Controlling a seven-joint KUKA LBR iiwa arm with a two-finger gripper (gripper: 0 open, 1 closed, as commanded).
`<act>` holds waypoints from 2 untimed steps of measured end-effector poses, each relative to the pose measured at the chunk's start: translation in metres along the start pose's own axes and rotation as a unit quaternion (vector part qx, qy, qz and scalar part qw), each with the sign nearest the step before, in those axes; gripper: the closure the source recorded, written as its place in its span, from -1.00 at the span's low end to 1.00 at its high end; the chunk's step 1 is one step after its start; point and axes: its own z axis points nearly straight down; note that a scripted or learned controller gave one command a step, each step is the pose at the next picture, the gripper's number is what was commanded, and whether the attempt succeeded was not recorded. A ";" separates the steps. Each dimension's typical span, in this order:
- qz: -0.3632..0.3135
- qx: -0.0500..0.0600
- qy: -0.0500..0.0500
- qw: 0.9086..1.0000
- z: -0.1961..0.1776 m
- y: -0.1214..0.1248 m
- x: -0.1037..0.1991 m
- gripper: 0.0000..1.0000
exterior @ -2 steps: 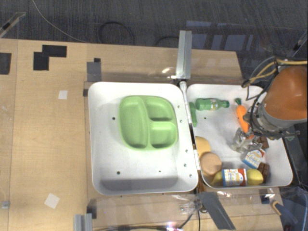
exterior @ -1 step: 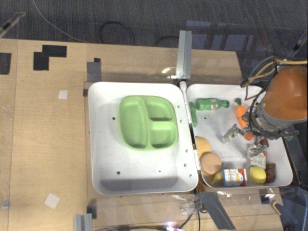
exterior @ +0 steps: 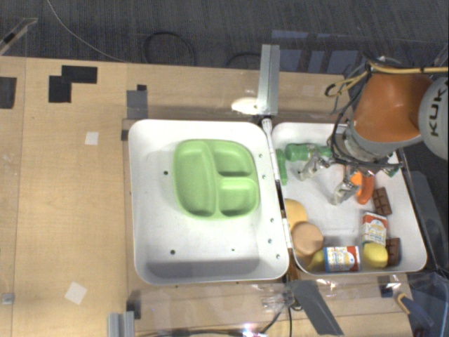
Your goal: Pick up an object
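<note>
My gripper (exterior: 327,180) hangs over the upper middle of the right bin (exterior: 418,239), open, with bare white floor between its two fingers. One fingertip (exterior: 309,167) sits just below a green bottle (exterior: 297,152) lying at the bin's upper left. The other fingertip (exterior: 343,192) is close beside an orange carrot-like piece (exterior: 364,188). Nothing is held. The orange wrist band (exterior: 389,107) and grey arm cover the bin's upper right corner.
Along the right bin's lower part lie two tan buns (exterior: 306,236), a small can (exterior: 342,258), a yellow lemon (exterior: 376,255), a little carton (exterior: 374,227) and a brown chocolate bar (exterior: 382,201). The left bin (exterior: 151,209) holds a green divided tray (exterior: 214,177).
</note>
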 end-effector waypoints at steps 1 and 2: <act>-0.147 0.000 0.002 0.989 -0.053 -0.046 0.051 -1.00; -0.122 0.006 0.002 0.992 -0.011 -0.052 0.049 -1.00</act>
